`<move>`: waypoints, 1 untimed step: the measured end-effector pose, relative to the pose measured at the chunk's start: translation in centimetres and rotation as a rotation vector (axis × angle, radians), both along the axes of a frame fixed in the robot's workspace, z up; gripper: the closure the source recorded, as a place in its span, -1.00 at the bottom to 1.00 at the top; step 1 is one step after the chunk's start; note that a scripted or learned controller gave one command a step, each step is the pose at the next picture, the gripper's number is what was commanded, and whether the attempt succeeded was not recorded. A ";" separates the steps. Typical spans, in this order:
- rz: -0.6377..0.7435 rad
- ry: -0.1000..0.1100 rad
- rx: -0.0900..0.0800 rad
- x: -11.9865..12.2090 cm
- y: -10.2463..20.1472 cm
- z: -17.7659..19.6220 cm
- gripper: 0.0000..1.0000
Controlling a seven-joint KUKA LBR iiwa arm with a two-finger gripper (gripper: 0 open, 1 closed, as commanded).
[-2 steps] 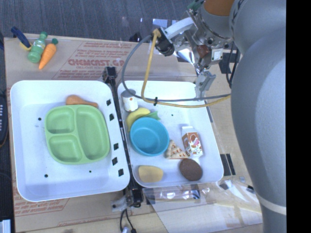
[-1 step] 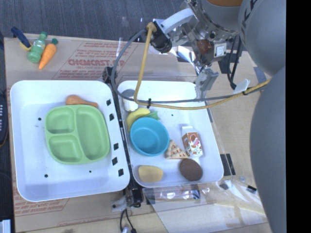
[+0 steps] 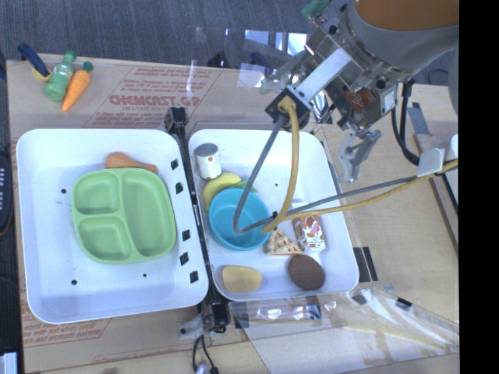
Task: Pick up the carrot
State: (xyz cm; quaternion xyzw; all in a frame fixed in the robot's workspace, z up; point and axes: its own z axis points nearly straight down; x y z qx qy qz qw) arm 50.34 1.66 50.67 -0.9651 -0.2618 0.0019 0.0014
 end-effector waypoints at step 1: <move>-0.179 0.007 -0.003 -1.5 -7.9 -8.1 -1.00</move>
